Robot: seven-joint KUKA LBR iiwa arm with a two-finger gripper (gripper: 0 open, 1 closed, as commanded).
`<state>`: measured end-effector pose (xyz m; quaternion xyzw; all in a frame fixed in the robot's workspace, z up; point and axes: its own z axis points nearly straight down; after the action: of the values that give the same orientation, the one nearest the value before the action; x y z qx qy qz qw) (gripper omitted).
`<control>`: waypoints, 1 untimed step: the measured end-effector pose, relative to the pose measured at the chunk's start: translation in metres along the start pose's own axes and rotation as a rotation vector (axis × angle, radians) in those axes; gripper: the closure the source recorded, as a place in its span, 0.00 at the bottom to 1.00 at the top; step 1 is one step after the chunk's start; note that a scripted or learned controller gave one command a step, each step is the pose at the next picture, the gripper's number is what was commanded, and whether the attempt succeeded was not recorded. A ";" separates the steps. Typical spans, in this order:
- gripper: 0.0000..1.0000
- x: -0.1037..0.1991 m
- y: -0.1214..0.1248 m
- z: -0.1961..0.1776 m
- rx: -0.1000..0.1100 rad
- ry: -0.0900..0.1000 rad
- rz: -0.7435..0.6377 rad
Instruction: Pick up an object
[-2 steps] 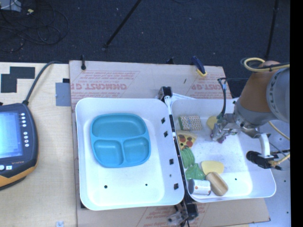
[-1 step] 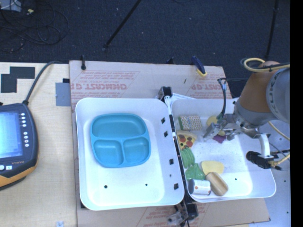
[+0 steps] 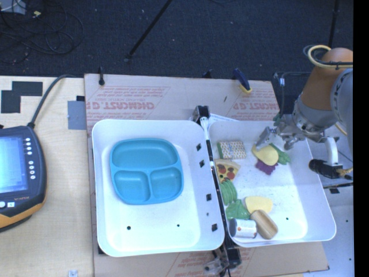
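Observation:
My gripper [image 3: 273, 145] hangs over the back right part of the right bin [image 3: 311, 212], its two grey fingers spread apart and open. Just below the fingertips lies a yellow toy food piece [image 3: 265, 154], resting against a purple piece [image 3: 266, 167] and a small green piece [image 3: 283, 158]. Whether the fingertips touch the yellow piece I cannot tell; nothing is lifted. Further left lie a speckled cracker [image 3: 232, 149] and a pizza slice [image 3: 226, 169].
Near the right bin's front are green toy vegetables [image 3: 229, 193], a yellow wedge [image 3: 258, 203], a brown bread roll [image 3: 265, 224] and a white can [image 3: 245, 229]. The left bin [image 3: 109, 224] holds a blue divided plate [image 3: 146, 171]. A teach pendant [image 3: 17, 169] lies at far left.

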<state>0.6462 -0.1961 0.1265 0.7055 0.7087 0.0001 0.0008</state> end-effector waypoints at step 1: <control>0.00 0.022 -0.019 0.041 0.003 -0.001 0.001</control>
<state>0.6272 -0.1742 0.0858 0.7060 0.7082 -0.0010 0.0001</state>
